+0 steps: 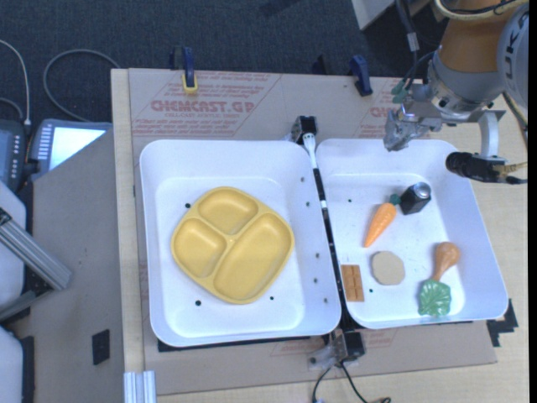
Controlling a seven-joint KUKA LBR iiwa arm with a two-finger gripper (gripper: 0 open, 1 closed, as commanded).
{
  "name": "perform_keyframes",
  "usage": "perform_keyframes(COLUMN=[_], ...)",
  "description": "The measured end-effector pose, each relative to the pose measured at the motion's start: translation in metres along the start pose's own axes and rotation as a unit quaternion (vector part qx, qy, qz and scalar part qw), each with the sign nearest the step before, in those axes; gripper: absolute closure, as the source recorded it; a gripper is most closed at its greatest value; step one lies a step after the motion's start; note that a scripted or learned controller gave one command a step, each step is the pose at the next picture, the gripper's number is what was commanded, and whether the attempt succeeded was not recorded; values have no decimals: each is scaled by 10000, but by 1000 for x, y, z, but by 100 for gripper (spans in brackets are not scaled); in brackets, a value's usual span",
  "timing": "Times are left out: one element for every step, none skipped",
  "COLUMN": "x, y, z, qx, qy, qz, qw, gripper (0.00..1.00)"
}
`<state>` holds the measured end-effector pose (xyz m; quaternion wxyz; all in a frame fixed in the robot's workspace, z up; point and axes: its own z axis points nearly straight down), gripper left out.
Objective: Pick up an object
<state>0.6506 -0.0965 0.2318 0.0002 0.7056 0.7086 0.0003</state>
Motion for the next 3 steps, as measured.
perform_keyframes(x=[48, 95, 155], y=[-7, -14, -15], z=[10, 16, 3], qx=[17, 18, -10], qy=[3, 5, 8], qz=[5, -1, -12], qw=[10000, 10000, 10000], gripper=[100, 100, 100])
